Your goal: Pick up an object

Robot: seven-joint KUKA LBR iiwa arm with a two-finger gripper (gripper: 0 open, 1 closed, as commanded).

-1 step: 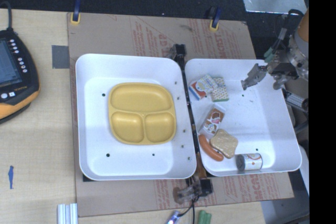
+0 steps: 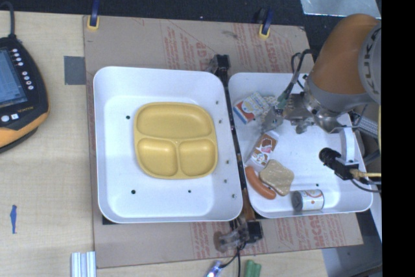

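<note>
- The grey arm with the orange band [image 2: 347, 55] reaches in over the right-hand shallow white bin [image 2: 337, 207], its wrist above that bin's upper half.
- The two-finger gripper [image 2: 275, 112] sits low at the bin's upper left, over a crinkled white and blue wrapped packet [image 2: 249, 105]; whether it grips anything, or how wide it stands, cannot be told.
- Just below the packet in that bin lies a small red and white printed pouch [image 2: 262, 149].
- Nearer the bin's front edge, a tan slice of toy bread [image 2: 277, 176] touches an orange-red toy sausage [image 2: 258, 182].
- A small silver can with a red label [image 2: 308, 200] lies on its side at the bin's front wall.
- The left-hand white bin [image 2: 117, 198], beside it, holds a yellow three-compartment plastic plate [image 2: 175, 139].
</note>
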